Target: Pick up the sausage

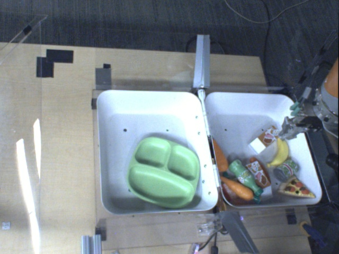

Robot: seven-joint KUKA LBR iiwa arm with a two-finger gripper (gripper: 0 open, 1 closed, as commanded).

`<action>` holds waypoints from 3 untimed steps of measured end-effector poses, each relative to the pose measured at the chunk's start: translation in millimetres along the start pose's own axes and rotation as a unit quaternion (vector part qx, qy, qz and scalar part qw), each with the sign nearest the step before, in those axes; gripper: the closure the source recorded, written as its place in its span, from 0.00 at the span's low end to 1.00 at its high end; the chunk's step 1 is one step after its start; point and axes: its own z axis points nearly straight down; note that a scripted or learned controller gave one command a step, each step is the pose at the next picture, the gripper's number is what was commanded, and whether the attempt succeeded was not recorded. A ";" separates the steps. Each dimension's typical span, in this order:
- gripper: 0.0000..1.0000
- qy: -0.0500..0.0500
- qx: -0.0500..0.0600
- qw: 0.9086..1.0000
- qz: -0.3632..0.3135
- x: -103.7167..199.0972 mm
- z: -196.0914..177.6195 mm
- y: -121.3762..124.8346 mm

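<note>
The right bin holds a pile of toy food near its front. The sausage leans on the bin's left wall, above a carrot. The gripper hovers over the banana; whether it is open is hard to tell. It should cross left and grab only the sausage.

I identify the sausage as the orange-red, elongated piece in the right bin. It lies lengthwise against that bin's left wall, its upper end narrowing toward the divider and its lower end toward the front corner. I note its lower end is just beside a green packet and near the carrot; I cannot tell whether they touch. Its top surface is unobstructed.
</note>
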 end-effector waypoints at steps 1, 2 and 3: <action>0.00 -0.001 -0.001 1.000 0.010 -46.5 -16.9 25.0; 0.00 0.000 0.000 1.000 -0.012 -37.5 109.3 56.7; 0.00 0.000 0.000 0.999 0.051 -1.4 153.6 33.7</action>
